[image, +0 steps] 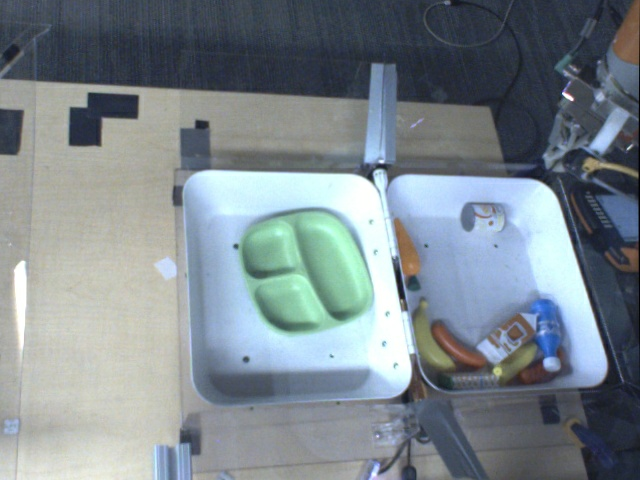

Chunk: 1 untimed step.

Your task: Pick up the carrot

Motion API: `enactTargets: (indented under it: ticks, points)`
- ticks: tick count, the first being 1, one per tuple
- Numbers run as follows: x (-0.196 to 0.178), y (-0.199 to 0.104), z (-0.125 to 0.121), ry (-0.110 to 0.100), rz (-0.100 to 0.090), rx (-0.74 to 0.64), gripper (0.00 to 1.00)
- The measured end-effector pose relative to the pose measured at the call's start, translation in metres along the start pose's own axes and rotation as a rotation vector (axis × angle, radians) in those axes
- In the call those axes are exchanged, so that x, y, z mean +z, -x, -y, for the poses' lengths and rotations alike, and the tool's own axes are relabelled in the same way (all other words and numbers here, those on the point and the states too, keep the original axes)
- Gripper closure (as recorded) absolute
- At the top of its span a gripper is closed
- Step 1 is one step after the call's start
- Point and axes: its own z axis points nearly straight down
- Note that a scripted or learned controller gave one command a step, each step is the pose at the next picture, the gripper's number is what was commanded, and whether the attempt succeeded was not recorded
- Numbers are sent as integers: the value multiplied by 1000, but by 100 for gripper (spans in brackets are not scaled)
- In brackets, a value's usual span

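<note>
camera view looks down on the table (90, 298) with two white bins side by side. the left bin (215, 358) holds a green divided tray (305, 268). the carrot (406, 250) lies in the right bin (560, 228), along its left wall, near the divider. a small can (484, 217) lies near the far wall. a banana (430, 336), a sausage (456, 345), a small carton (507, 336) and a blue bottle (546, 328) crowd the near side. the arm and its tool (590, 118) are at the top right corner, outside the bins, well apart from the carrot; i cannot tell its state.
</note>
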Motion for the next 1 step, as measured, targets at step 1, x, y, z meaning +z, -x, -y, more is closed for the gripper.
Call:
enactTargets:
  ticks: [1]
  points:
    - [1, -26, 39, -7, 2, 88, 100]
